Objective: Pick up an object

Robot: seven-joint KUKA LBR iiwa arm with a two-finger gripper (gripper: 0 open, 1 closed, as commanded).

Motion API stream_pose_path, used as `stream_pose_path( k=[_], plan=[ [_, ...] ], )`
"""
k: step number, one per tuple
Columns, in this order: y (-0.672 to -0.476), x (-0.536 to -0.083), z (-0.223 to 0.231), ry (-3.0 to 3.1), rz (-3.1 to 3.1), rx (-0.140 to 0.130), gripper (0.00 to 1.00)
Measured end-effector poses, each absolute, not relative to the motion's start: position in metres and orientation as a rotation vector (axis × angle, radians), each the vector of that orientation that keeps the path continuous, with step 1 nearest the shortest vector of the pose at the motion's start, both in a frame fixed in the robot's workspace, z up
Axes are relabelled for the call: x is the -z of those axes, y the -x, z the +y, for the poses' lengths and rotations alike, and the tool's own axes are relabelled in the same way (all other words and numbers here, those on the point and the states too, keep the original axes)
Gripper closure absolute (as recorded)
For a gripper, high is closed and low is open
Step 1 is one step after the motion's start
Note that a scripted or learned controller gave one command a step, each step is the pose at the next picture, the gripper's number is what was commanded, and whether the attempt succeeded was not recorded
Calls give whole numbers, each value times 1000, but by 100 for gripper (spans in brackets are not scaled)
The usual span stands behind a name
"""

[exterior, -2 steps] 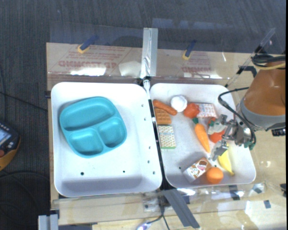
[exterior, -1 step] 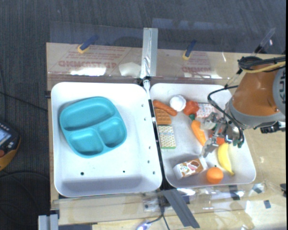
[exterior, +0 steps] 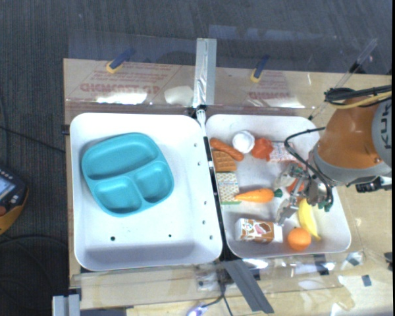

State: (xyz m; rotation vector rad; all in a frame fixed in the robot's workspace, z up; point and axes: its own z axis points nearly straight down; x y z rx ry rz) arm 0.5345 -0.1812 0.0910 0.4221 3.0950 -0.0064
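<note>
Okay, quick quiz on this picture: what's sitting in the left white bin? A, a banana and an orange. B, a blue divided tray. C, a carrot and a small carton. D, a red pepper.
B: the blue divided tray lies alone in the left bin, while the banana, orange, carrot and small carton all lie in the right bin.

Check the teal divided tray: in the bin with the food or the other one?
The other one. The teal tray lies flat in the left bin, with no food in its compartments.
</note>
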Motion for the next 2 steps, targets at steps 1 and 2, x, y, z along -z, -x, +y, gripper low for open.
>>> stream_pose_path(
  k=[1,2],
  plan=[
    [-488,-91,-225,-387,3104,6,0],
    [-489,-91,-210,-432,3095,10,0]
  ],
)
